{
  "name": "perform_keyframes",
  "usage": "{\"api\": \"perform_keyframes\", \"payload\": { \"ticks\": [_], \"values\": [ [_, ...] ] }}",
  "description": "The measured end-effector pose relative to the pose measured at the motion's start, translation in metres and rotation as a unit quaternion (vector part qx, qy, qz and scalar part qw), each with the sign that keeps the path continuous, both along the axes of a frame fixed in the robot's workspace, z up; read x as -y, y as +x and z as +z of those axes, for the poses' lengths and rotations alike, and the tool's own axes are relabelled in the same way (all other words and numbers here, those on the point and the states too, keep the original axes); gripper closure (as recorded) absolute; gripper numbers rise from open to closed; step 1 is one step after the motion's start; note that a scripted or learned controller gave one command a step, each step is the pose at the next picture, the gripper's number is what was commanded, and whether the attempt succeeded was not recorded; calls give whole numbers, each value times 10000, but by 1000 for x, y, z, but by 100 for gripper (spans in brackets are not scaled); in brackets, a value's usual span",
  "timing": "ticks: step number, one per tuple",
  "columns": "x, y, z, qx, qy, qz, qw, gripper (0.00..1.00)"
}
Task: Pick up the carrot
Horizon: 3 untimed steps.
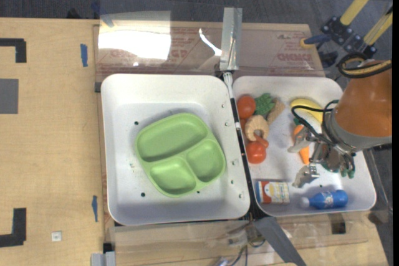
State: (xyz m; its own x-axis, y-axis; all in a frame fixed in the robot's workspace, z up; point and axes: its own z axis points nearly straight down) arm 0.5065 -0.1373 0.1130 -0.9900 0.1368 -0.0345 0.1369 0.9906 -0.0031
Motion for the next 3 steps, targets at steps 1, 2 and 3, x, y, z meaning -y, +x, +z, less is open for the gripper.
{"api": "perform_keyframes", "payload": {
  "ticks": [1, 2, 3],
  "values": [
    [-16, 2, -22, -86, 21, -308, 9995, 0],
    [-17, 6, -10, -28, 14, -294, 9996, 100],
    [-101, -17, 74, -115, 32, 696, 9975, 100]
  ]
}}
